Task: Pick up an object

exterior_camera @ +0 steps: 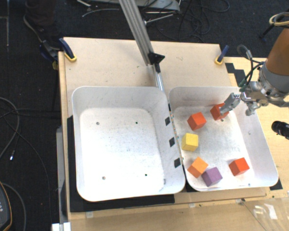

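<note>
Target block: a red-orange block sits near the far wall of the right bin, just behind and to the right of an orange-red cube.
Gripper: the gripper reaches in from the right, its pale fingertips touching or overlapping the right side of that block.
Grip state: I cannot tell whether the fingers are spread or pressed together, nor whether the block lies between them or merely beside them; the view is too small and slanted.
Step in hand: judged from the pose, closing on the block or about to lift it.
Doing it well: the block should be centred between the fingers before any lift, with the closure square to two opposite faces, not across a corner, since a cube pinched on its edges is likely to twist out.
Lift: straight up and slowly, as the bin wall is near and the neighbouring cube is close enough to be nudged.
Risk: a one-sided touch would only push the block toward the orange-red cube.
Other blocks: a yellow cube, an orange cube, a purple cube and a red cube lie nearer the front, well apart from the gripper.
Left bin: the left bin lies beside the right one, sharing a middle edge.
</note>
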Robot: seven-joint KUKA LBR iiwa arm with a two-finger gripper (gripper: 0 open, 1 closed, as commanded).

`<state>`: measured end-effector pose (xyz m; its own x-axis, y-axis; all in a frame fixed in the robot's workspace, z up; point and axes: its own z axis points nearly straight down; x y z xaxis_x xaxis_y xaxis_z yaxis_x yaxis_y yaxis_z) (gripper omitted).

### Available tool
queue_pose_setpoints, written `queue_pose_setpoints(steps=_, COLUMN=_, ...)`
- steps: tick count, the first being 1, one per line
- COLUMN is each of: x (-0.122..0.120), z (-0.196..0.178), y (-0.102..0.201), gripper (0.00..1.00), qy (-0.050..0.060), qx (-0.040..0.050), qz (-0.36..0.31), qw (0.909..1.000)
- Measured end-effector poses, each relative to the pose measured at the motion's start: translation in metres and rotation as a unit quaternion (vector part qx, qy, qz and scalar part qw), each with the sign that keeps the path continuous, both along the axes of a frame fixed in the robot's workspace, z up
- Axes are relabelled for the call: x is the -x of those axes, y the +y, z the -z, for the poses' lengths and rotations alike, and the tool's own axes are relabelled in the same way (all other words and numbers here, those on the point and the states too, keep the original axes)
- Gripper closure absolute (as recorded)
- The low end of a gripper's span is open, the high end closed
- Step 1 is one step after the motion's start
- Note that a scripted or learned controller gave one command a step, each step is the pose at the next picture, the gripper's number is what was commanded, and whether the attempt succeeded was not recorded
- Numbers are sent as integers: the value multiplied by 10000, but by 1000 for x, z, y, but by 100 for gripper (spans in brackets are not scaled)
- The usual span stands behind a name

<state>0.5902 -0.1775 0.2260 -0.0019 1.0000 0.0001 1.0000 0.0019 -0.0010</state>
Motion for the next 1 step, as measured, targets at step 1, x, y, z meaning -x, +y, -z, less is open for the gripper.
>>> queue_pose_setpoints(steps=1, x=5, z=-51, y=14, gripper=0, qy=-41, qx=9, qz=-13, qw=10000)
